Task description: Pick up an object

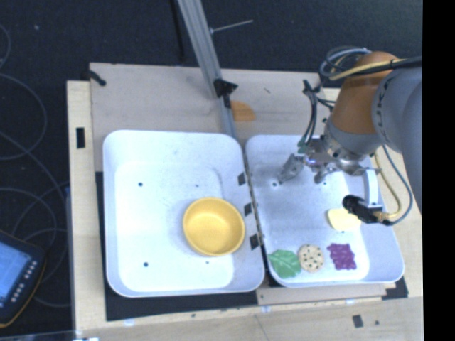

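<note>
Nearest you, a green piece [284, 262], cookie [310, 257] and purple grapes [343, 256] line the right bin [284, 204] at six o'clock. Farther back, your tool [304, 169] hangs over bare floor, fingers apart, gripping nothing. The yellow bowl [212, 226] sits at nine o'clock on the worktop [156, 98].

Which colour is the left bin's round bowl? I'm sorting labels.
Yellow: the round bowl, in the camera view.

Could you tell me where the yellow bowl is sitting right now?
The yellow bowl sits in the left bin, toward its lower right, close to the divider between the two bins.
</note>
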Motion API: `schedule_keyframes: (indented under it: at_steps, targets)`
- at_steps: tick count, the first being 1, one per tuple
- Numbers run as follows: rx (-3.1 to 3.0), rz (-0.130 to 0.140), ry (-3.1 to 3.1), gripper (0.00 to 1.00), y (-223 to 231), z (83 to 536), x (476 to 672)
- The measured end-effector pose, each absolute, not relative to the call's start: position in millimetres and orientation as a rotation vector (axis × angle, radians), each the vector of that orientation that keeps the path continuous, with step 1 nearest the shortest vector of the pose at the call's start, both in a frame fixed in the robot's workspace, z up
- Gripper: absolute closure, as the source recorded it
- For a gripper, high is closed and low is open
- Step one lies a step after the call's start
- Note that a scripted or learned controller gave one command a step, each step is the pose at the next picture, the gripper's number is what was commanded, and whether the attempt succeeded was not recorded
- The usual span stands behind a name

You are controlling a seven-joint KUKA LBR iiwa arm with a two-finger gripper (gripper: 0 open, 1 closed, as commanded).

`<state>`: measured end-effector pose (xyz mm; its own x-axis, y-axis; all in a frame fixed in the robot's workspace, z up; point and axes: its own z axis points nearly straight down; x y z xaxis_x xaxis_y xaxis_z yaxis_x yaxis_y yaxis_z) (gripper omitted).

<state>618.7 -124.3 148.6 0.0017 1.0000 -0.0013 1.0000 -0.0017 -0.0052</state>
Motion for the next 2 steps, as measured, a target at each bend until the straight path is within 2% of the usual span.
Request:
schedule_keyframes:
  at_steps: [1, 2]
  targets:
    - [-2.223, 0.006, -2.219, 0.0, -126, 98, 617.9]
    - [-2.233, -0.003, -2.216, 1.0, -127, 112, 619.9]
